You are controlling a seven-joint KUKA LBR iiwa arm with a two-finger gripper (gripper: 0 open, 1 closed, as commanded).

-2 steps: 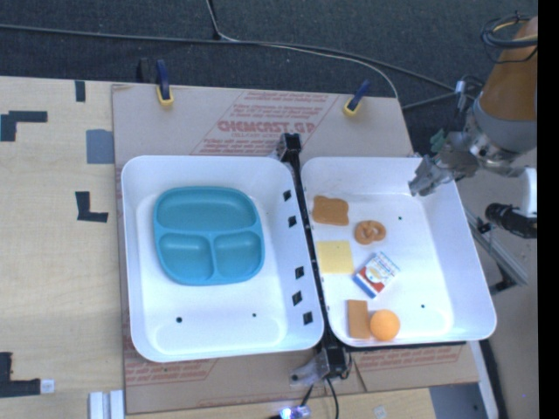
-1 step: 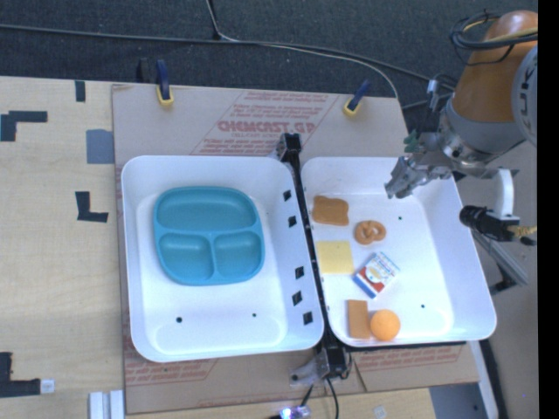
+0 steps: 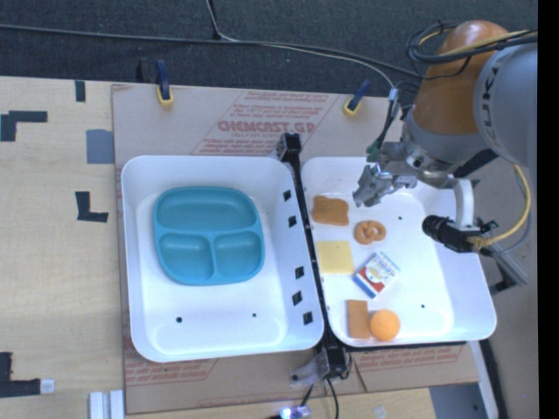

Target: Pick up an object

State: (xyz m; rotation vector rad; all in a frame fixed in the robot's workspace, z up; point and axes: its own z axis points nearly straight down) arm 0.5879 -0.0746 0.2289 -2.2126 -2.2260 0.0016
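My gripper (image 3: 367,190) hangs over the far part of the right bin (image 3: 454,295), just right of a brown toast slice (image 3: 330,210) and above a small pretzel (image 3: 370,230). Nothing shows between its fingers. Nearer the front lie a yellow cheese square (image 3: 334,257), a small white, red and blue carton (image 3: 376,274), a tan cracker (image 3: 356,319) and an orange ball (image 3: 384,324).
The left bin (image 3: 140,321) holds a blue sectioned plate (image 3: 208,234). A black divider clip strip (image 3: 301,234) runs between the bins. Blue and yellow clamps (image 3: 162,84) (image 3: 355,101) grip the board's far edge. A black cable fitting (image 3: 450,231) juts over the right bin.
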